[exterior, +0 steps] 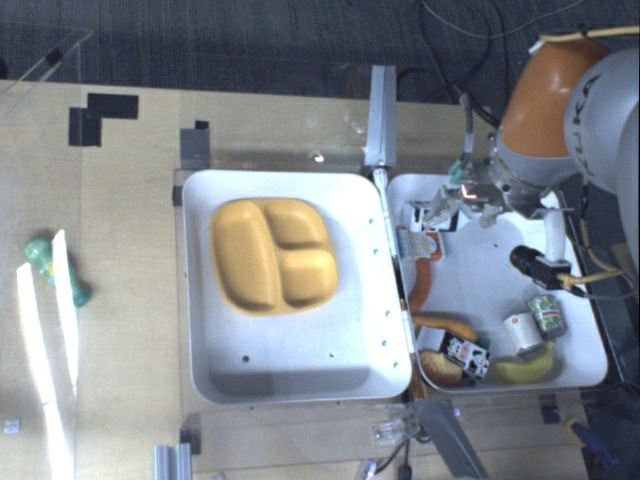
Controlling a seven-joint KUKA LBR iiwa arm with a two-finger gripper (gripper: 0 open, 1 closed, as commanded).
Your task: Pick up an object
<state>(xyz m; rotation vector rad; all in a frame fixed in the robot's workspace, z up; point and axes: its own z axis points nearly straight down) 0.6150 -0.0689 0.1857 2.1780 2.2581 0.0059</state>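
One small packet [418,244] just below the end effector [440,211], finger state unclear, perhaps touching.

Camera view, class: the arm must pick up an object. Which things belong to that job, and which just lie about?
Job:
gripper
right bin
banana
small can
green carton

Lying about:
yellow tray
left bin
green toy on the bench

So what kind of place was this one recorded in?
Most likely a robotics lab bench set up for bin picking. A grey arm reaches over two white bins, loose cables trail on the floor behind, and black tape marks sit on the wooden benchtop.
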